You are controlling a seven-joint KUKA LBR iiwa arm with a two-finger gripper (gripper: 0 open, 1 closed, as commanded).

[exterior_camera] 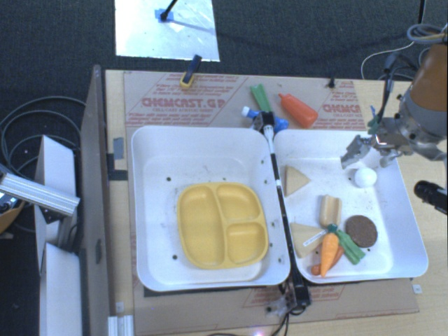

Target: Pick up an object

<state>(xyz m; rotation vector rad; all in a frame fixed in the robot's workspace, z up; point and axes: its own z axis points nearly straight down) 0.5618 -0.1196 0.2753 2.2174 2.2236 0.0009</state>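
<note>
Hovering near the right bin's [409,219] far rim, the gripper [369,154] spread wide, holding nothing, just above a white ball [364,177]. Bare floor lay beside it (toys crowded the near end). Cardboard [210,96] covered the bench.

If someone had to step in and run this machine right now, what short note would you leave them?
Tool: hanging at the far side of the right bin, near the white ball; nothing seen between its fingers.
Right bin also holds two cheese wedges, a toy carrot, a brown disc and a tan block.
Left bin: yellow divided plate.
Done: nothing lifted yet.
Left: grasp one object and raise it.
</note>
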